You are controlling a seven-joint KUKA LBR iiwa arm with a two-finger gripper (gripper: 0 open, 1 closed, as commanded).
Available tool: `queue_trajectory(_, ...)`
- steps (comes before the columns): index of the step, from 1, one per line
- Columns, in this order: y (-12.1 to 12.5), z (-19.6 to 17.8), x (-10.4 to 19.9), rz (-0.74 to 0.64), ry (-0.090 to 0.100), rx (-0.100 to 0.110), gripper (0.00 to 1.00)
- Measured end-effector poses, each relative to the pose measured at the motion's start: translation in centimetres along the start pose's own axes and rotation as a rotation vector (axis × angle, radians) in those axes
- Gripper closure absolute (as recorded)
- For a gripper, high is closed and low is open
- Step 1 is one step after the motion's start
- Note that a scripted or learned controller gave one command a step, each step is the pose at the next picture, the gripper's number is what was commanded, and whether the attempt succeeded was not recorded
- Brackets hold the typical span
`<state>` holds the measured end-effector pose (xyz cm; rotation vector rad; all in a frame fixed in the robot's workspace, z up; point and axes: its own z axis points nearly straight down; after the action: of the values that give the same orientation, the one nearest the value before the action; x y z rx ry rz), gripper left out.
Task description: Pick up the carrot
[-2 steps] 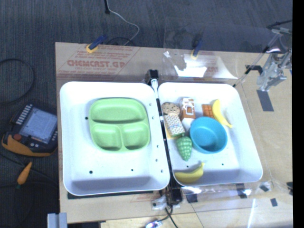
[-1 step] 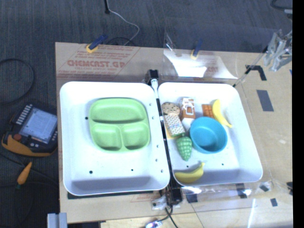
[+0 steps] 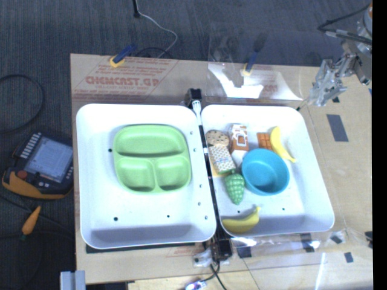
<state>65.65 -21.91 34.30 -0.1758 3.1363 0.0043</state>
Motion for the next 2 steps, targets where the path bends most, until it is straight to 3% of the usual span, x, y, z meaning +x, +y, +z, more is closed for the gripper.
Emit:
queue_trajectory(1, -0.3, -1.7, -1.3, -0.993, -0.006, 0.004, 1.0)
queue_trajectory(2, -0.3, -6.2, -1.4, -1.241, -0.008, 0.006, 1.0)
